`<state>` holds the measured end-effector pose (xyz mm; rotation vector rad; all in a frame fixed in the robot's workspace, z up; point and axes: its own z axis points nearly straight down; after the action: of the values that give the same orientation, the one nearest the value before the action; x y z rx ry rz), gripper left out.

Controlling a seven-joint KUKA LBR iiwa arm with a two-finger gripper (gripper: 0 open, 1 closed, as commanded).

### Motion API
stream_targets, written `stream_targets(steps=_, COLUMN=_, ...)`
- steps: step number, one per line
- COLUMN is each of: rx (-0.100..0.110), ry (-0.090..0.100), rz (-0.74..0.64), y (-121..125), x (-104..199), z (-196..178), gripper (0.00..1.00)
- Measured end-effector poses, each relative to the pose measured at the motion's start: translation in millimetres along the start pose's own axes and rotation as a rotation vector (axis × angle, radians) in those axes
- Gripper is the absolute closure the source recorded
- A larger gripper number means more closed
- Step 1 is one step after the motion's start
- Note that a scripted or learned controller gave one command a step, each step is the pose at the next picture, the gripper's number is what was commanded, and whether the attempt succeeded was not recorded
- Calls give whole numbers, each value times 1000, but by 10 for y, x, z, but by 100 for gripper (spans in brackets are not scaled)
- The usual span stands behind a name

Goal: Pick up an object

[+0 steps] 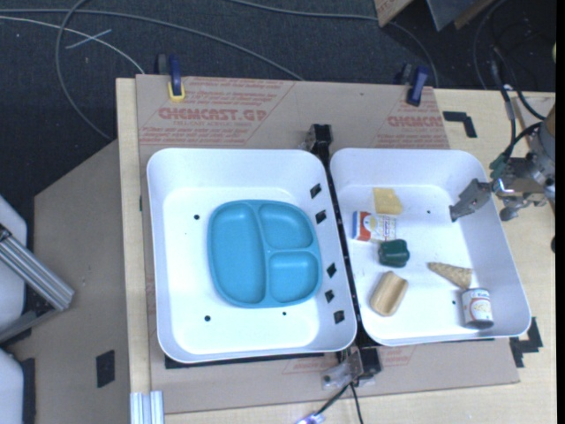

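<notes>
Over the desk's right edge, the end effector [477, 200] hangs above the right bin [494, 237], fingers spread and holding nothing, small can [478, 307] below

Right bin [494, 237] crowded centrally; its far corner lies open

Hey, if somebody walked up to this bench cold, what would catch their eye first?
Most likely the big turquoise plastic divided plate, lying flat in the middle of the left white bin. Next, the cluster of small items in the right white bin: a yellow block, a dark green round piece, a tan bread-like roll, and a small can near its right corner.
</notes>
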<state>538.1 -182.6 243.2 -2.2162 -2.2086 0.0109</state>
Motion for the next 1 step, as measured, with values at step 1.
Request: stream_targets(steps=1, rx=-13, ry=-3, rz=-4, y=25, x=5, z=-68, gripper=0)
